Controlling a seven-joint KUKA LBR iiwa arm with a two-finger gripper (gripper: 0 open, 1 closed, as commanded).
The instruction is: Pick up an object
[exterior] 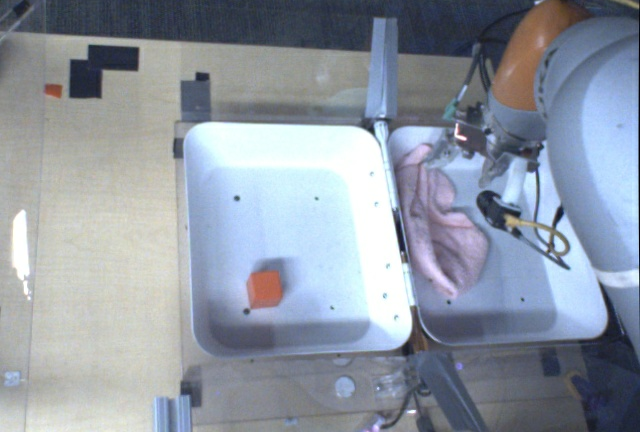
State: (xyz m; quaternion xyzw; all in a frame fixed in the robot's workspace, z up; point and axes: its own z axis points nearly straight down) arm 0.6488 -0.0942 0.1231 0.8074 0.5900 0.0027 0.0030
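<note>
Table (110, 250) of pale wood fills the left of the frame, with a few black marks and a small orange square at its upper left. Next comes the left bin (290, 145), holding an orange block (265, 289) low in its left half, resting on the bin floor and well apart from everything else. Right of the divider sits the right bin (530, 305), where a pink cloth (440, 230) lies crumpled along its left wall, running from the upper corner down toward the middle. At the cloth's upper end, in the upper right of the frame, the claw (470, 142) is down at the fabric, seemingly touching its top edge; how wide it stands cannot be told. Grey arm (590, 150) with its orange band fills the right edge.
</note>
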